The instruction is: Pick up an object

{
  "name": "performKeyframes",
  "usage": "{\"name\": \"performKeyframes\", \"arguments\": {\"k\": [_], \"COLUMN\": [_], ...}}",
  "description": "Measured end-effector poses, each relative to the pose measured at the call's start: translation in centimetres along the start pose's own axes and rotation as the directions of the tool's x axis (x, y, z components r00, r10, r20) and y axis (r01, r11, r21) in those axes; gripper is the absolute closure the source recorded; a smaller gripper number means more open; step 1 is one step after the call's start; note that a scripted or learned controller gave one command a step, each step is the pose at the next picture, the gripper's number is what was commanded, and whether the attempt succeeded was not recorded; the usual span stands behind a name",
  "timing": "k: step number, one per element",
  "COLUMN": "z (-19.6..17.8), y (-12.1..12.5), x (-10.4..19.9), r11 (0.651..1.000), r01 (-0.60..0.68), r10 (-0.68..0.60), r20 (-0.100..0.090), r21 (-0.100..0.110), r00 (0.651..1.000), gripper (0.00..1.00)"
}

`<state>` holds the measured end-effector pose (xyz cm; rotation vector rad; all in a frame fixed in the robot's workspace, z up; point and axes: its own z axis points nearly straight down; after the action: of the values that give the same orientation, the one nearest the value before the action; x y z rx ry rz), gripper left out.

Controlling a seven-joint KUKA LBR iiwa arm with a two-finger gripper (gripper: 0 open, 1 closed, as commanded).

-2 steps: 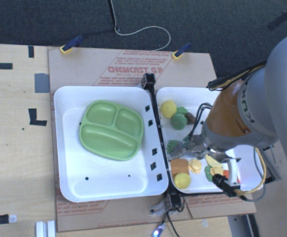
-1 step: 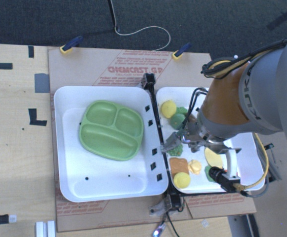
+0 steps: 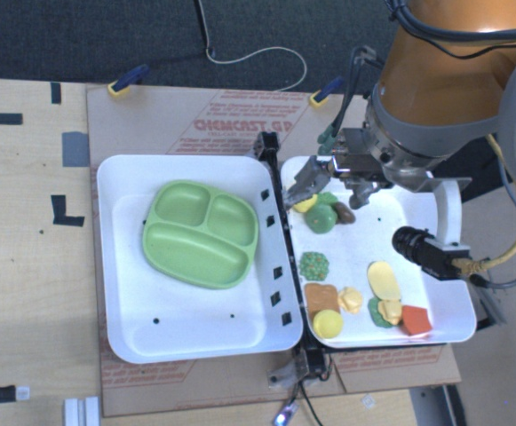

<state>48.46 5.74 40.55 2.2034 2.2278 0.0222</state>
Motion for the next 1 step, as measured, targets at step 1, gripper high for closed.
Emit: {"name": "performKeyframes", "arguments": {"k": [1], "z": [-0.08], "y": [-0.08], "x": [-0.38], "r11": [1.000], "r01": [-0.009], "r10": [0.009], "r20": [0.007], "r21": [0.017], "r00": [1.000], "gripper": [1.00]}}
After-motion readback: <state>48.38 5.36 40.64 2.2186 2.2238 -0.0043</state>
